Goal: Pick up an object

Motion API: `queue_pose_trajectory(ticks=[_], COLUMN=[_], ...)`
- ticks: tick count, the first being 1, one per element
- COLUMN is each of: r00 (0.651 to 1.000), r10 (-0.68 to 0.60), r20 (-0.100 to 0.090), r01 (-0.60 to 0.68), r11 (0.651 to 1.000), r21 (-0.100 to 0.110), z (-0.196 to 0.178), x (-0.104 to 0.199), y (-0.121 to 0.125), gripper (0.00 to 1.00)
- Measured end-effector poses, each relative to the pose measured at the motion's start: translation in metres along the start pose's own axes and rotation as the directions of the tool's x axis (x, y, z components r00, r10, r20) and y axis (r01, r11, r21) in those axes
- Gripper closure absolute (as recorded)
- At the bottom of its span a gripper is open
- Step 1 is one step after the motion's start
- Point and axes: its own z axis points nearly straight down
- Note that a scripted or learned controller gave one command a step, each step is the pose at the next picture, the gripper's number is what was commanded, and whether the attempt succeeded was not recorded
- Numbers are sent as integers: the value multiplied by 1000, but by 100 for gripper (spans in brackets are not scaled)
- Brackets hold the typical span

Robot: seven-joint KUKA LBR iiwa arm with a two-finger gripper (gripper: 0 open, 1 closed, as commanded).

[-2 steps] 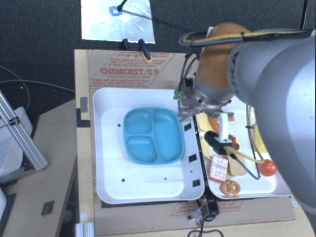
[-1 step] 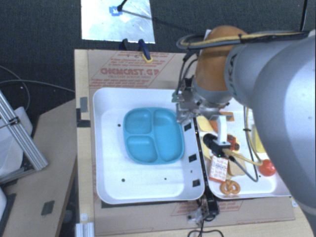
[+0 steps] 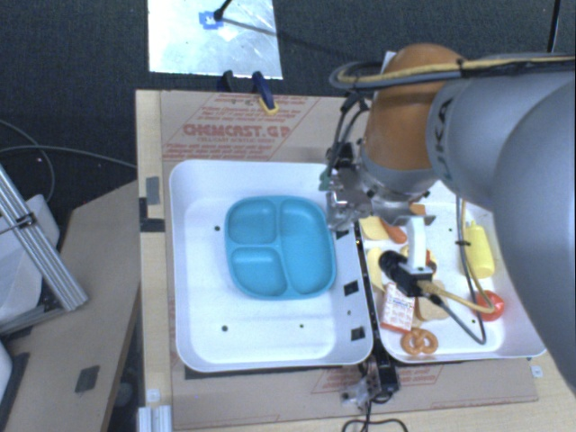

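The arm's pincer (image 3: 342,207) hangs over the seam between the two bins, beside the blue divided tray (image 3: 276,246); I cannot tell its grip.

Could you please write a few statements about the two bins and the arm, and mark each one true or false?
1. A blue divided plate lies in the left bin. True.
2. The plate has four compartments. False: three.
3. A pretzel lies near the front edge of the right bin. True.
4. The yellow item lies on the blue plate. False: it lies in the right bin.
5. The arm is over the right bin. True.
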Motion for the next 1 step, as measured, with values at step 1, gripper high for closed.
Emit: queue_pose_trajectory(ticks=[1], r00=[1000], r10=[-1], r20=[0], r01=[1], r11=[1000], r21=[5], z=[28], x=[31], y=[-42], gripper=[0])
